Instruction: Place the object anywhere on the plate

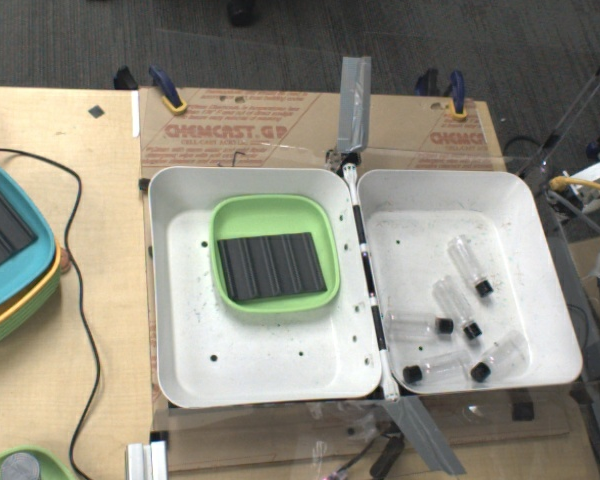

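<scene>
— Two vials, one (432,371) and another (497,360), lie closest, against the near wall of the right bin (540,218). How many in all?

— Five clear vials with black caps, all in that bin: those two, one lying flat (420,322), one beside it (452,302) and one farthest back (467,263). Which of them is the object, I can't say.

— And the goal?

— One green plate (275,207) in the left bin (180,348), with one dark ribbed pad (275,266) lying on it. Two bins, one plate, five vials, well apart across the shared wall.

— The gripper?

— I cannot tell whether it is open or closed, and nothing sits on the plate besides the pad.

— So what might fail?

— In my judgement, the grasp first. The vials are clear, round and smooth (likely to roll or squirt out when pinched), and the middle ones lie close together, so a closing gripper could nudge a neighbour or catch two. Those by the near wall leave little room to come down. On release, a round vial could roll across the ribbed pad and over the plate's low rim.
</scene>
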### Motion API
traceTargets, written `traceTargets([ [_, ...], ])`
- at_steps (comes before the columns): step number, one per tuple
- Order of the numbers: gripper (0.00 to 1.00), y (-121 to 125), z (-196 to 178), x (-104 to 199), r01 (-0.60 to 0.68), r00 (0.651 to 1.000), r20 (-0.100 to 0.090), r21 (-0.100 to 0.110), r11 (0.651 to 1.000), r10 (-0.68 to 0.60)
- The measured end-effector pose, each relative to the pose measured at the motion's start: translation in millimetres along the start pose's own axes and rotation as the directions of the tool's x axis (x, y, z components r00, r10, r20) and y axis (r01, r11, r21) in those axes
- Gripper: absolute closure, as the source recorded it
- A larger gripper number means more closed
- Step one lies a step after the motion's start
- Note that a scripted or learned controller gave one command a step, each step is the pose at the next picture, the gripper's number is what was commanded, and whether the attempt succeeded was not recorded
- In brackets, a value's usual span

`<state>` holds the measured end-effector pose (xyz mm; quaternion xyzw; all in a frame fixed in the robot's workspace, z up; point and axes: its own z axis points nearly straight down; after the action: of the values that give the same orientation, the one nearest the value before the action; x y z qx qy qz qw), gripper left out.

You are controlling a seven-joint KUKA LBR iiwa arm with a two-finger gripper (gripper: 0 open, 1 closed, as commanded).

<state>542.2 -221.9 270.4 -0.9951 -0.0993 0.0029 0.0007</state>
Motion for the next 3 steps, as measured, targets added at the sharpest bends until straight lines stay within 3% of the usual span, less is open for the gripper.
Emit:
traceTargets([
  [3,0.00,-10,-14,-53,-0.003,1.000,0.000,0.001,1.000,0.003],
])
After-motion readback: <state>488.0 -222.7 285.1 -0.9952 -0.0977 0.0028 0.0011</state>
